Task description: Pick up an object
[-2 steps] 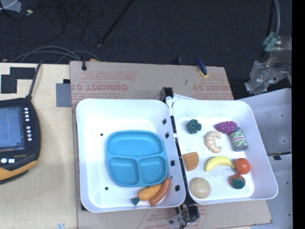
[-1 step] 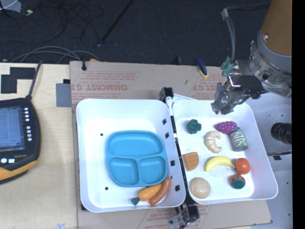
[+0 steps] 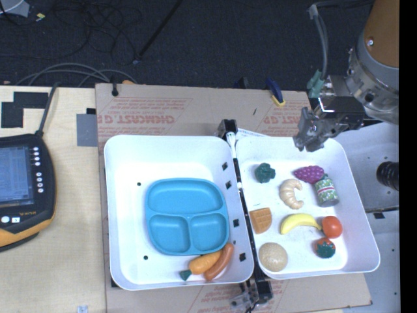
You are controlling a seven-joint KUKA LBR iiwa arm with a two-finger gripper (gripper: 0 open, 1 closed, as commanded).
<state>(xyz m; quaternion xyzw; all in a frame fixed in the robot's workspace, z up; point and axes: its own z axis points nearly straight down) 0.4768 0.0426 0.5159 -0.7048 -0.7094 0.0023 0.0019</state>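
At the far left a handheld control pendant [image 3: 23,184] with a lit screen lies on the pale bench [image 3: 71,266], cut off by the frame's edge, and dark cables trail across the black floor [image 3: 163,31] behind. A brown cardboard sheet [image 3: 169,113] with printed lettering lies under both bins. The left bin [image 3: 124,168] holds a blue divided plate [image 3: 187,215], and against its near wall a toy carrot [image 3: 204,263] and a sausage [image 3: 220,263] lie touching, the carrot's green tip partly lost in shadow. Clips join the two bins along their shared rim. The right bin [image 3: 355,194] holds a dark green broccoli piece [image 3: 264,172], a croissant [image 3: 291,193], purple grapes [image 3: 309,173], a small can [image 3: 326,191] lying tilted, an orange bread slice [image 3: 260,220], a banana [image 3: 300,223], a tomato [image 3: 331,227], a strawberry [image 3: 324,248] and a pale round item [image 3: 273,256] hard to identify. The items sit near one another, with bare white floor along the far and right walls. The gripper [image 3: 311,139] hangs over the right bin's far rim, above the grapes, dark and blurred; nothing shows between its tips, and whether it is spread or closed cannot be told. The arm's upper part is cut off at the top right.
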